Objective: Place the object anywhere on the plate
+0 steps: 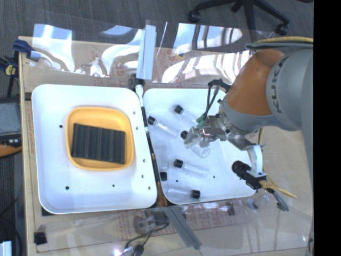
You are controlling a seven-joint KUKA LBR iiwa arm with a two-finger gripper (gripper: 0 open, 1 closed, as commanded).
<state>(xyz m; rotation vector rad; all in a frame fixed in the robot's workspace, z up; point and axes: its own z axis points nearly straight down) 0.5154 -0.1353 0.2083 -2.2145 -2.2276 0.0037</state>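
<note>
Down at the near rim, a capped vial (187,192); we see fingers (198,138) over a clear vial (201,150), yellow plate (99,138) well left

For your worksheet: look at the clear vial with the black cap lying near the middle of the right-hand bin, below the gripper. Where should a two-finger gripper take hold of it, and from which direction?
Grip the clear vial around the middle of its body, coming straight down from above. It lies flat on the right bin floor, pointing roughly left to right, black cap to the left, so the fingers should probably close across its narrow width. The space around it looks open, which suits a top approach.
</note>
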